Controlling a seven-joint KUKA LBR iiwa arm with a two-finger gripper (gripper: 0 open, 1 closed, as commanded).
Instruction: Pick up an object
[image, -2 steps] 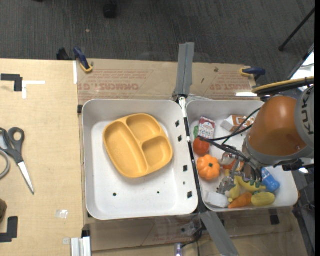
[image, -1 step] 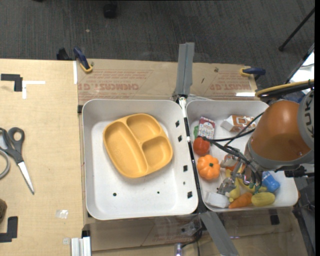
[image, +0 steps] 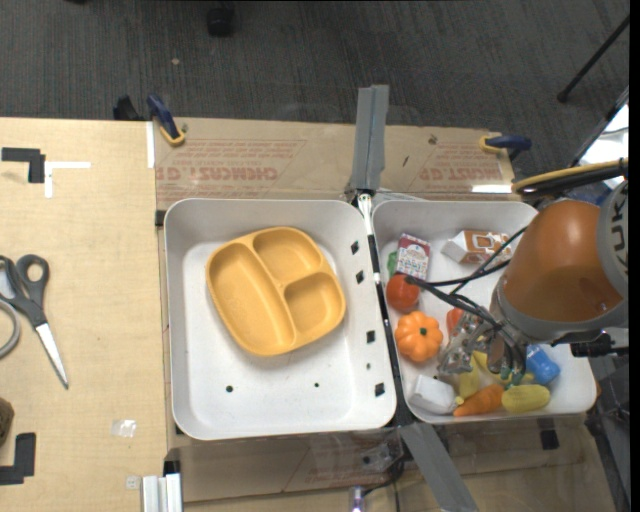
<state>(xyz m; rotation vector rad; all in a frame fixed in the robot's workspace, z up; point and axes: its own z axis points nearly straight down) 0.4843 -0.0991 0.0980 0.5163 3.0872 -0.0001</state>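
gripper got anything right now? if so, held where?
Cannot tell. The gripper is down among the toys in the right bin, near the small pumpkin and carrot, and the clutter hides any hold.

floor (image: 300, 50): dark grey carpet | bench (image: 80, 300): pale wood | scissors (image: 35, 310) lying at left
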